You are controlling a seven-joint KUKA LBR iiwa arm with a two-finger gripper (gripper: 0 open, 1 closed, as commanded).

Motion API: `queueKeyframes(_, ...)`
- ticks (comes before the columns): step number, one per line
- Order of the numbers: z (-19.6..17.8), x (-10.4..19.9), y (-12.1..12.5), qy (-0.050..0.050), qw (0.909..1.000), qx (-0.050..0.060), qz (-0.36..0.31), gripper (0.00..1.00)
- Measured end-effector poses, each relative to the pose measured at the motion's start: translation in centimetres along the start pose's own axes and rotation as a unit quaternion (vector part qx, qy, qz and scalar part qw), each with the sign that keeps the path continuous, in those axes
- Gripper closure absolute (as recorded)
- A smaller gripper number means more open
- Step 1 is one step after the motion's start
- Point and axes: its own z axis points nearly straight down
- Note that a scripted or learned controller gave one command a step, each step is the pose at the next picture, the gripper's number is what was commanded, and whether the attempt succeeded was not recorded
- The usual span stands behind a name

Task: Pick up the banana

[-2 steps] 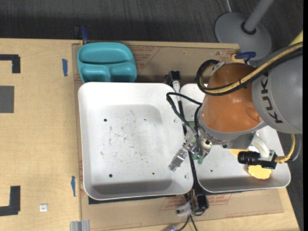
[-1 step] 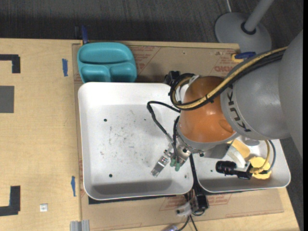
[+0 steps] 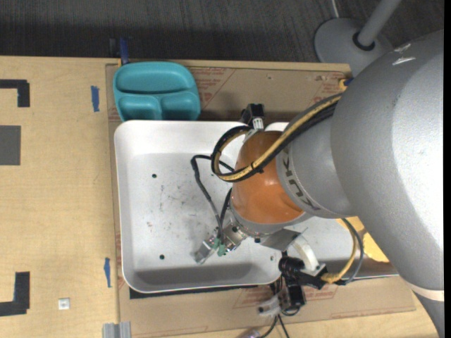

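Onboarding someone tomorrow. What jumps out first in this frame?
The grey arm fills the right side, its orange band hanging over the white bin. Below the band, the gripper sits low near the bin's front wall. A teal divided tray sits just behind the bin's far edge, on the cardboard-covered bench. I can't make out a banana.

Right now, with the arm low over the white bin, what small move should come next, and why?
Probably lift the arm a little and clear the view. The gripper sits low near the front of the white bin, and I see no banana between its fingers or on the bare floor around it. The arm's bulk hides much of the bin, so a banana could lie beneath it.
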Motion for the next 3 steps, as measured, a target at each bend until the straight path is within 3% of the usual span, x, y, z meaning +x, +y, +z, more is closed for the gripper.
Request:
queueKeyframes(1, -0.1, 6.8, 5.2, -0.001, 0.9985, -0.002, -0.055, 0.0)
queueKeyframes(2, -1.1, 7.8, 5.3, 0.008, 0.9982, 0.001, -0.06, 1.0)
queueKeyframes(3, -2.0, 7.7, 5.3, 0.008, 0.9982, 0.001, -0.059, 1.0)
